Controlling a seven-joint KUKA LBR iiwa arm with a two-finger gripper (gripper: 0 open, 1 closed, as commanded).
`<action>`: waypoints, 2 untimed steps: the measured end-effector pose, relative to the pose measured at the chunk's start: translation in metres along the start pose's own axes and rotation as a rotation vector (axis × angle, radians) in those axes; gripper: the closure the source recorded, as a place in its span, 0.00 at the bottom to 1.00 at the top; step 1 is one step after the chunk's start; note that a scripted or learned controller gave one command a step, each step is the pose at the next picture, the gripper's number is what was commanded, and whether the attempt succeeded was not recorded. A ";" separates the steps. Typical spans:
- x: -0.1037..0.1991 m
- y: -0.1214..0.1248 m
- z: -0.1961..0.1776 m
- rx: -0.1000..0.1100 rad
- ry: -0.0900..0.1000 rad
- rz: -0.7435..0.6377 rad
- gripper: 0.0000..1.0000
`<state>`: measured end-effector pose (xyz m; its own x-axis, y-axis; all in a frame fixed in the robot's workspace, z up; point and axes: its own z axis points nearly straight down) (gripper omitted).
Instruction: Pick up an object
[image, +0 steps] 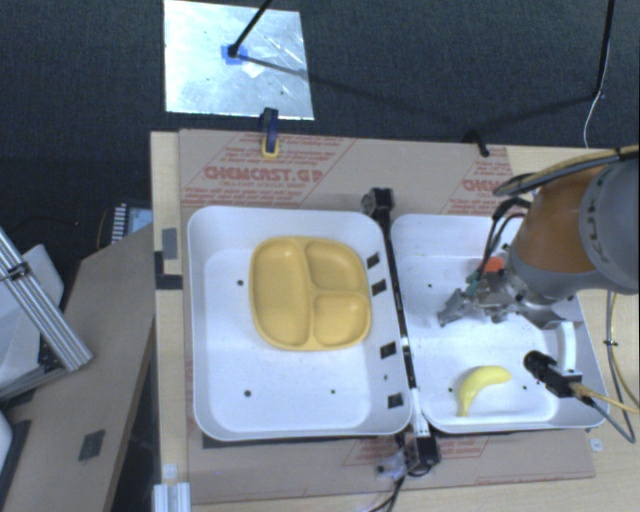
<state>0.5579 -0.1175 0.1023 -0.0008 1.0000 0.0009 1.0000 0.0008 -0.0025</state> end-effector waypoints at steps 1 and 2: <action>-0.001 0.002 -0.014 -0.005 -0.002 0.001 1.00; -0.001 0.002 -0.057 -0.008 -0.002 -0.002 1.00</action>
